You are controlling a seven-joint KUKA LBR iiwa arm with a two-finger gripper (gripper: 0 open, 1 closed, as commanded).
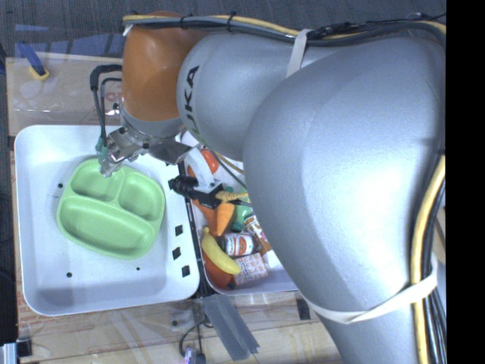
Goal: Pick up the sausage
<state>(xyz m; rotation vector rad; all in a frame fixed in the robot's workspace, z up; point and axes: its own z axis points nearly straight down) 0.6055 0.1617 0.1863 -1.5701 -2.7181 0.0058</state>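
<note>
No sausage can be picked out with any certainty. If it is here, it is most likely buried in the heap of toy food crowded into the right white plastic bin (282, 282), most of which sits under the bulky grey arm (333, 165). What does show of that heap: a curved yellow banana (216, 256), a small labelled can (239, 244), an orange wedge-shaped piece (224, 217) and something green just beside it. Anything deeper or further right is covered by the arm.

Over in the left white plastic bin (45, 279), a light green three-compartment plastic plate (112, 211) lies flat, probably meant as the drop spot. The two-finger gripper (111, 158) hangs at the plate's upper rim, well apart from the food pile, with nothing visible between its tips. They look small and blurred against the green, so whether they are spread or closed, I cannot tell. Black cable (98, 105) loops above the wrist, partly blocking the bin's back wall.
</note>
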